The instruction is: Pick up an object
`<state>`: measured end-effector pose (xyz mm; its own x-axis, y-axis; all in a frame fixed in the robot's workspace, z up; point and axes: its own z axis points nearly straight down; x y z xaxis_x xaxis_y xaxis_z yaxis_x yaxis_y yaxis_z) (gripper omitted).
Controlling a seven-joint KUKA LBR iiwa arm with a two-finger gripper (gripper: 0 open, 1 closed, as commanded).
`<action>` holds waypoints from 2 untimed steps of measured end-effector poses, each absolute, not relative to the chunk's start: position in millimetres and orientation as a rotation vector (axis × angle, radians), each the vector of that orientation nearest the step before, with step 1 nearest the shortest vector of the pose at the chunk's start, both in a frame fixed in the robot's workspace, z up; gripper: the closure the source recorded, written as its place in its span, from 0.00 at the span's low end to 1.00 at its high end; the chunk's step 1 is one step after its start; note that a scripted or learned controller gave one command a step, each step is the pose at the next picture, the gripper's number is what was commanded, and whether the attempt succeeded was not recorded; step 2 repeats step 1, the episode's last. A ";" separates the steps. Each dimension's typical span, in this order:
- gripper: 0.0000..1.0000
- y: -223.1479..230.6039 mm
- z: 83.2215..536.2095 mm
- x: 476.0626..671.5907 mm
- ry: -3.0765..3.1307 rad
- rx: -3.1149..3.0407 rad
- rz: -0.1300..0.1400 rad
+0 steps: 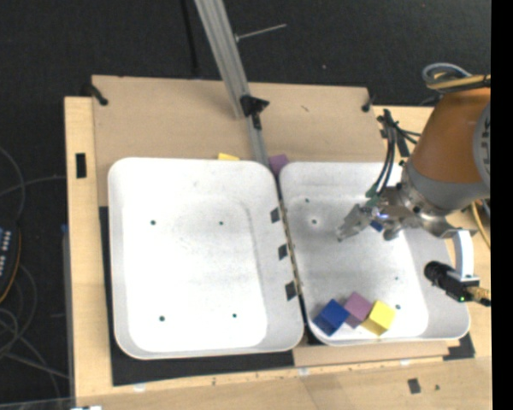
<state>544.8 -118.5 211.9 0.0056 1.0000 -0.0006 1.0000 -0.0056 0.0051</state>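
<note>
The claw [356, 223] hangs low over the middle of the right bin [325, 182], and whether it is wide or narrow I cannot tell from this angle; something small and blue sits right at the wrist, too blurred to name. 3 candidates wait at the bin's near edge, well apart from the claw: blue block [331, 315], purple block [357, 307] and yellow block [380, 317], huddled touching. By my reckoning nothing is lifted yet; reach, grip and raise all remain. The left bin [137, 186] offers no legible writing, nor does the counter [81, 229].
</note>
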 end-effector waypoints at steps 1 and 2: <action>0.00 -183.1 193.9 563.3 2.214 2.223 -0.003; 0.00 -183.1 193.9 563.3 2.214 2.223 -0.003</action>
